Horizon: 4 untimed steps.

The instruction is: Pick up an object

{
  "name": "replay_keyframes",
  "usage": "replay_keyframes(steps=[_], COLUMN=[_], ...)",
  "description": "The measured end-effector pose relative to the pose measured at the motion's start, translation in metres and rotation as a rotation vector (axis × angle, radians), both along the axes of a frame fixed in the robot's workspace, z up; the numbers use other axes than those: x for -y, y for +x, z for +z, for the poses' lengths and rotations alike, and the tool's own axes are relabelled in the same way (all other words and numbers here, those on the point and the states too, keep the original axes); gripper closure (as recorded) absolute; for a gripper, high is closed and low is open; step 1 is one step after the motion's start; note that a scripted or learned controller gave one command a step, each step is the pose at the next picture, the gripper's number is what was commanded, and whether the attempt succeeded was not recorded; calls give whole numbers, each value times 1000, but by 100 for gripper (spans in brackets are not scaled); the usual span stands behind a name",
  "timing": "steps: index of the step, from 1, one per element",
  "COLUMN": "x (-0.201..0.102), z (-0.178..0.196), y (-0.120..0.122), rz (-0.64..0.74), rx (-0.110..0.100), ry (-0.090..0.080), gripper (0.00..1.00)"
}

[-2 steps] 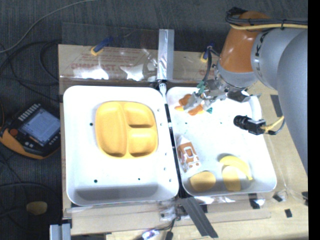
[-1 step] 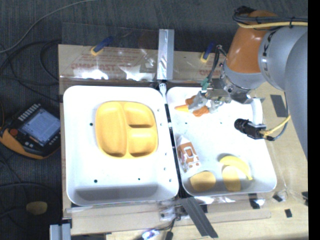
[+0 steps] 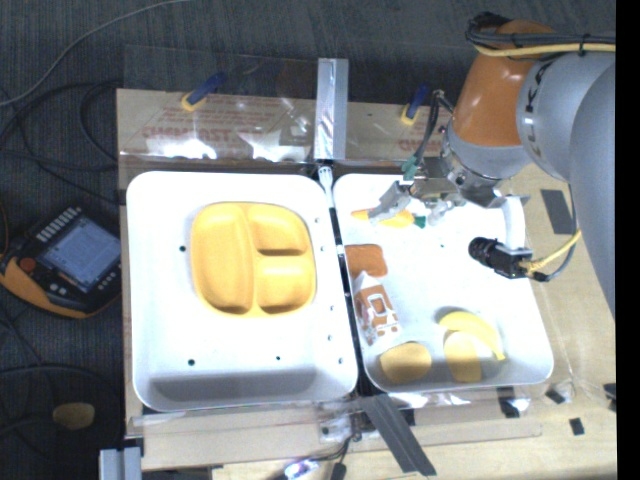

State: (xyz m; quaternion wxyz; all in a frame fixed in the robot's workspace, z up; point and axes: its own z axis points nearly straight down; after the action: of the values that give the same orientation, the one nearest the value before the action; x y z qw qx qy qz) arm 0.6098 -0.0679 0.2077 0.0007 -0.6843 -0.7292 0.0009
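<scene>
Right bin [image 3: 520,318], near edge: a tan rounded piece [image 3: 405,360] and two pale yellow rounded pieces [image 3: 466,338] lie close together, the yellow pair overlapping. Just behind the tan piece, against the wall next to the other bin, a small orange-and-white packet [image 3: 376,308] lies tilted, with an orange-brown block [image 3: 366,259] behind it. At the far end of this bin a yellow item [image 3: 396,218] lies on the floor directly beneath the gripper [image 3: 420,203]; contact between the two cannot be made out (fingertips merge with the item, so whether the claw is released or clenched cannot be told). The grey arm [image 3: 570,98] enters from the right. Left bin [image 3: 160,368]: one yellow compartment tray [image 3: 252,258], three recesses, lying flat near the centre. A handheld control pendant [image 3: 65,258] sits on the floor, well apart from the bins.
</scene>
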Motion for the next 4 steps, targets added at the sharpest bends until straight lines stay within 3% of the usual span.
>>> replay_keyframes(steps=[1,2,3,4], x=[55,55,82,54], z=[-89,-121,-115,-120], y=[30,56,-47,52], rz=[51,-43,-103,-32], rx=[-1,-13,1,9], ry=[-3,1,-1,-4], gripper=[0,0,0,0])
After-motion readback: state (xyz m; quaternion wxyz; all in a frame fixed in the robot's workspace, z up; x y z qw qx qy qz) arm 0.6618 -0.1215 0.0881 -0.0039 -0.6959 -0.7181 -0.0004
